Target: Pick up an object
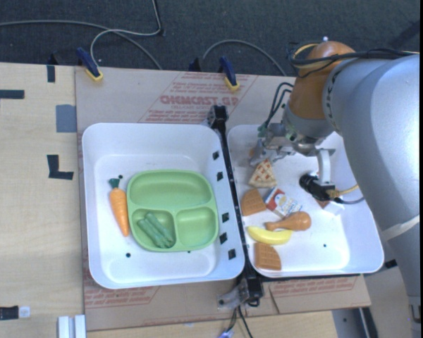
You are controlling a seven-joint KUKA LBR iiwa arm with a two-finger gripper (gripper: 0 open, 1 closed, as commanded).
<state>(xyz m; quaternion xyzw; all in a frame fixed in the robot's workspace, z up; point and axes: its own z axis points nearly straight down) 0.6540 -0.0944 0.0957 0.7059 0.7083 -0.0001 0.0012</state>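
Note:
My gripper [269,148] hangs low over the far left part of the right bin [352,252], under the orange wrist band. Just in front of it lies a toy pizza slice [262,174]; whether they touch I cannot tell. Nearer the front of this bin lie a brown bread piece [252,203], a small red and white packet [283,202], a chicken drumstick [293,222], a yellow banana [269,235] and a waffle-like piece [268,258].
The left bin [99,146] holds a green divided plate [175,192] with green beans [155,229] in one compartment, and a carrot [119,210] beside the plate. A black divider [225,182] runs between the bins. The grey arm covers the right bin's far right side.

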